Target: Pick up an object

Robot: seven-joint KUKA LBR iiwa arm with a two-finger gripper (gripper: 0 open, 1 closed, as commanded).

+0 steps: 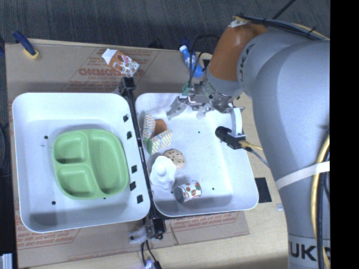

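one grey arm with orange band reaches in over the right bin (241, 198). gripper (188, 106) sits low over the far end of that bin, near its far wall; the fingers (175, 109) look spread fairly wide, with nothing seen between them. landmark for all places: the divider between the two bins (136, 150). objects in the right bin all crowd against that divider: a ribbed pale wrapper piece (148, 125) and an orange-brown item (160, 125) at the far end, a green-and-cream packet (160, 142) next down, then a speckled cookie-like round (175, 158), a white bottle (162, 172), and a small printed can (188, 191) lying on its side nearest the camera. across the divider, the left bin (28, 150) carries a green sectioned tray (90, 162). beyond the bins, on the cardboard-covered counter (73, 60), lies a small snack packet (120, 62). key relation: the nearest candidates, the orange-brown item and the ribbed wrapper, lie just toward the divider from the fingers and slightly nearer the camera; close, not touching. the green-and-cream packet's long axis runs at a slant away from the divider. judgement: no grasp made yet; a short shift toward the divider and a descent looks needed. risk: items are packed touching, so the fingers may nudge neighbours or catch the bin wall.
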